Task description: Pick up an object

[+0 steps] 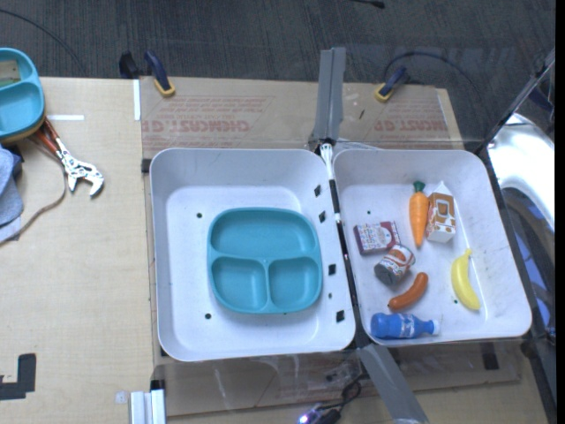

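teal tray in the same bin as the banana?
No. The teal tray lies in the left bin, while the banana lies in the right bin with the other items.

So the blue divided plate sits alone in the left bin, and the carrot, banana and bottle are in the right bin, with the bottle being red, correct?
Almost. The camera view shows the bottle is blue, not red. The rest holds: the blue divided plate sits alone in the left bin, and the carrot and banana lie in the right bin with the bottle.
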Action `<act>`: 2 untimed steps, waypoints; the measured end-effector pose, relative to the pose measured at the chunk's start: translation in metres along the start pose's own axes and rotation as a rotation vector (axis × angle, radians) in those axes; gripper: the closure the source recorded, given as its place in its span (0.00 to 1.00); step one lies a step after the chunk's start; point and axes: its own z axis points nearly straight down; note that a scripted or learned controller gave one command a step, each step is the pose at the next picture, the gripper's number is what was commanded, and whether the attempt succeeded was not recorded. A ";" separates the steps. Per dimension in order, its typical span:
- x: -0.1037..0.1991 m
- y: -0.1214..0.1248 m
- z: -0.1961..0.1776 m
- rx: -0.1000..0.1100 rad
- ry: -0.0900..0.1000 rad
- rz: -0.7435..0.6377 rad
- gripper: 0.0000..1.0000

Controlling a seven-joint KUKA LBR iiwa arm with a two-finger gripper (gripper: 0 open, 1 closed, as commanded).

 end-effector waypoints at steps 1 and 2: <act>-0.002 -0.001 -0.008 0.000 -0.003 0.002 1.00; -0.007 -0.008 -0.005 -0.008 0.001 -1.141 1.00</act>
